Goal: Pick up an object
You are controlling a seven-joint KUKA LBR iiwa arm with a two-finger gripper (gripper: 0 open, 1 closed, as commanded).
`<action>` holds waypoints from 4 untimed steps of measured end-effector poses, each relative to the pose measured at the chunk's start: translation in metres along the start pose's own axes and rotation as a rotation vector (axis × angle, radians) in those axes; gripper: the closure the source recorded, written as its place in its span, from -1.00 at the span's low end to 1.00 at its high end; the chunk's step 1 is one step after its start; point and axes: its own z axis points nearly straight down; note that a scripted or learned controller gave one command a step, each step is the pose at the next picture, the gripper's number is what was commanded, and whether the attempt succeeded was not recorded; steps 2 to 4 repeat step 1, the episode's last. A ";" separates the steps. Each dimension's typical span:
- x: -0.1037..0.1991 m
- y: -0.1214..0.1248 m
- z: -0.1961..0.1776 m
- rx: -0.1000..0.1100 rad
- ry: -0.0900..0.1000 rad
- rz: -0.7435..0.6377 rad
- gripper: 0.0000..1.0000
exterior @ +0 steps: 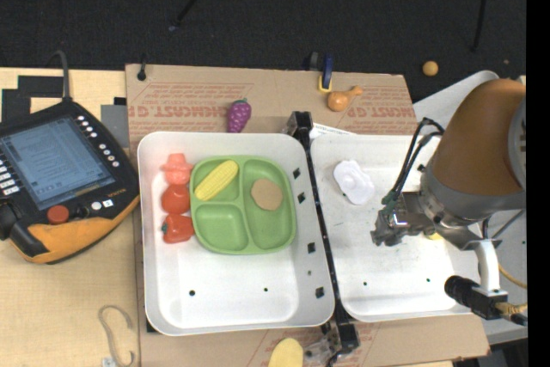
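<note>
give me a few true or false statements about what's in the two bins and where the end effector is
1. The green tray lies in the left bin. True.
2. A corn cob lies in one compartment of the tray. True.
3. The end effector is over the left bin. False: it is over the right bin.
4. The white object lies on the tray. False: it lies in the right bin.
5. The purple grapes are inside a bin. False: they lie on the cardboard behind the bins.
</note>
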 end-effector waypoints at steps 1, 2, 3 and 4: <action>0.005 0.010 0.008 -0.001 -0.001 0.002 1.00; 0.005 0.010 0.008 -0.001 -0.001 0.002 1.00; 0.005 0.010 0.008 -0.001 -0.001 0.002 1.00; 0.005 0.010 0.008 -0.001 -0.001 0.002 1.00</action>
